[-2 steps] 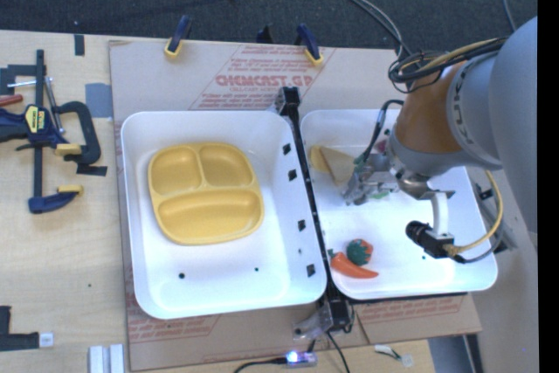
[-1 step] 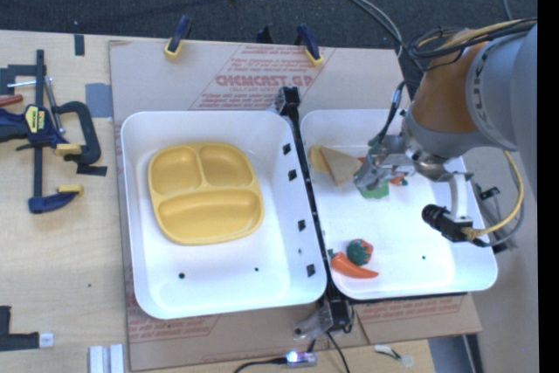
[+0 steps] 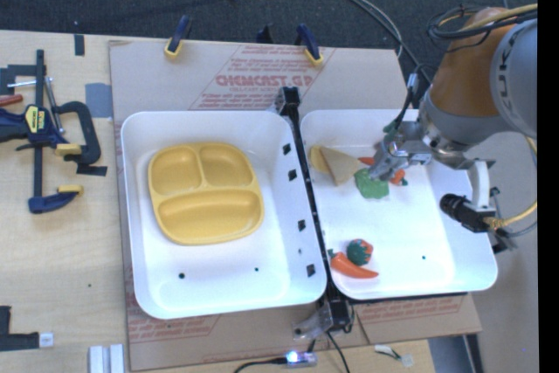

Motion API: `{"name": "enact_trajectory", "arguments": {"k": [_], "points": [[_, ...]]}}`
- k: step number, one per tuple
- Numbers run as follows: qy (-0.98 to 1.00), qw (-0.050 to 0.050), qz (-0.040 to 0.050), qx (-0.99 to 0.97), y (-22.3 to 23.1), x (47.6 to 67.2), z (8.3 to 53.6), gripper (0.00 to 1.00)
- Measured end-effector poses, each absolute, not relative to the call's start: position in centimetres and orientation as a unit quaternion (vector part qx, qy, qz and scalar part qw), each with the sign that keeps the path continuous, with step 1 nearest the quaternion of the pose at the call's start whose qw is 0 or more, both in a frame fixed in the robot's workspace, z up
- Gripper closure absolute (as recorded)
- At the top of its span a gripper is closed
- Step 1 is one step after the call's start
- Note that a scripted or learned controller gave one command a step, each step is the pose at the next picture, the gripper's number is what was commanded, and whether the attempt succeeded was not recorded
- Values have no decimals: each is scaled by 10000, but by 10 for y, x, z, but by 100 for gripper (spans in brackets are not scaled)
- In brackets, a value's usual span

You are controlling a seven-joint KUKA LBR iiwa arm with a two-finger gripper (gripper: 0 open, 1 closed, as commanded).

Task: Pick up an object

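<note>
My gripper [image 3: 395, 156] hangs low over the back of the right bin [image 3: 454, 266], at the end of the grey arm with its orange band. Just under and left of it lies a green toy [image 3: 372, 185] with small orange-red pieces [image 3: 398, 177] beside it. A pale yellow wedge [image 3: 335, 163] rests to the left, near the divider between the bins. Towards the front of the same bin lie an orange carrot [image 3: 354, 269] and a green-and-red toy [image 3: 359, 251], touching each other.
The left bin [image 3: 148, 275] holds a yellow divided plate [image 3: 206, 192]. A black divider [image 3: 301, 188] runs between the bins. Blue clamps [image 3: 44, 144] lie on the bench at far left. Cables cross the dark floor behind the bench.
</note>
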State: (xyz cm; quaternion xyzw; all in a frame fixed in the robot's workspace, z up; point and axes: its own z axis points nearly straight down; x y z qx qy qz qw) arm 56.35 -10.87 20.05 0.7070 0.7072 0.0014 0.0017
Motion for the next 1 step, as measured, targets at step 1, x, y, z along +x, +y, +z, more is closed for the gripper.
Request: {"name": "enact_trajectory", "arguments": {"k": [1], "points": [[7070, 12, 9, 7072, -115, 566, 245, 100]]}}
